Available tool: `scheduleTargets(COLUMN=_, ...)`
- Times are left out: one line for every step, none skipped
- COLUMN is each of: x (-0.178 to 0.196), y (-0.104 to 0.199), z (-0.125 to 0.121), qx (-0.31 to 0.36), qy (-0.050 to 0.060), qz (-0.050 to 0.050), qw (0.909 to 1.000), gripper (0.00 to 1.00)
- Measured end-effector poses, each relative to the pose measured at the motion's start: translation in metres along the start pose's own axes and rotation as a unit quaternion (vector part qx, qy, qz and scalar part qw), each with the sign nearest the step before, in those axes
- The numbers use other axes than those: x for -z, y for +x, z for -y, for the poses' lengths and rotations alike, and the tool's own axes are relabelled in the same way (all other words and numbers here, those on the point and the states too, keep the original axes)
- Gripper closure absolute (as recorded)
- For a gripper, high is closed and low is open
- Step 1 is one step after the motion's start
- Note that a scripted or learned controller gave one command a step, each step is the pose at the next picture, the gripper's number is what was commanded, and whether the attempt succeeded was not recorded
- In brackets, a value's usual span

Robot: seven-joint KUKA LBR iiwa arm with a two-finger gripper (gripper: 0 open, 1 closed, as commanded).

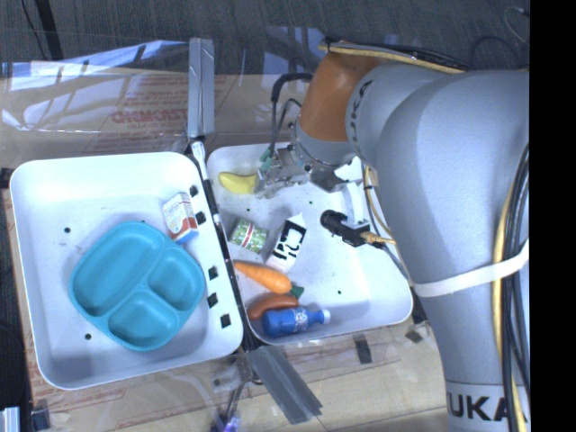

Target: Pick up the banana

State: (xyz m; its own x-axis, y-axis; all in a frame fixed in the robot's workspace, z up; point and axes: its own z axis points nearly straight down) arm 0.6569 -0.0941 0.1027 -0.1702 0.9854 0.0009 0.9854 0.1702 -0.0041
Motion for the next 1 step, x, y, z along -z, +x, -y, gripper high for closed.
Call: scheduleTargets(x=0.0903, y=0.0627, z=-0.0107, qx=0.165, qy=-0.003, qz=0.002, qw=0.9863, gripper=1.00)
